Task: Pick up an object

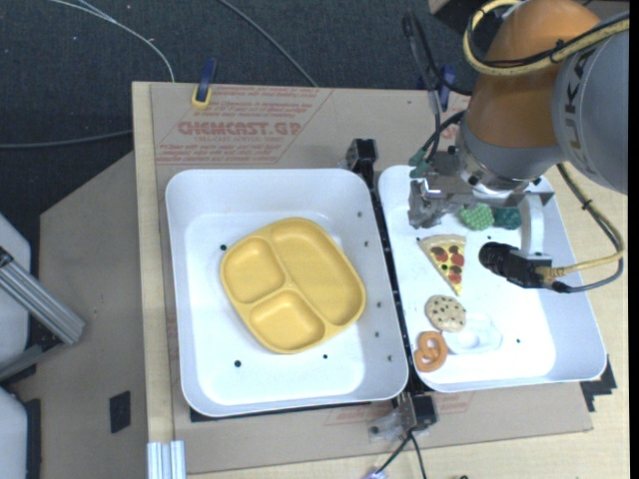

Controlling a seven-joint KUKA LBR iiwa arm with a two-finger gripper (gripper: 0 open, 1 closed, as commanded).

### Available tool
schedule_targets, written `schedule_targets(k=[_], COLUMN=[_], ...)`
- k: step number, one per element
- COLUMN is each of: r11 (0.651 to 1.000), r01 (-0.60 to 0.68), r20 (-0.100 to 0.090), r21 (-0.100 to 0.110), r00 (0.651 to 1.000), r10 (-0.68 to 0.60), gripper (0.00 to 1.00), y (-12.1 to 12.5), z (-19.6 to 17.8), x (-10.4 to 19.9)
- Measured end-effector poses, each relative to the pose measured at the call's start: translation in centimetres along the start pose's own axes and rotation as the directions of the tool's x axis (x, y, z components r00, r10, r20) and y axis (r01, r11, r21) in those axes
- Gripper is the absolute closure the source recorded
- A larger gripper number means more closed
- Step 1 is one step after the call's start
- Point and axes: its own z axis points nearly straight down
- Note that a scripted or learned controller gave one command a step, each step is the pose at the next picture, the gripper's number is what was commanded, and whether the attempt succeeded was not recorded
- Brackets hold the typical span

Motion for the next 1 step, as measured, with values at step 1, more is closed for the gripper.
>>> schedule_targets(k=[1], r11=[1.000], r01=[0.000], r20=[-0.001], r21=[0.000], r00=[1.000], r10=[0.000], gripper=[1.00], y=[1.13], z=[-0.24], x=[5.13])
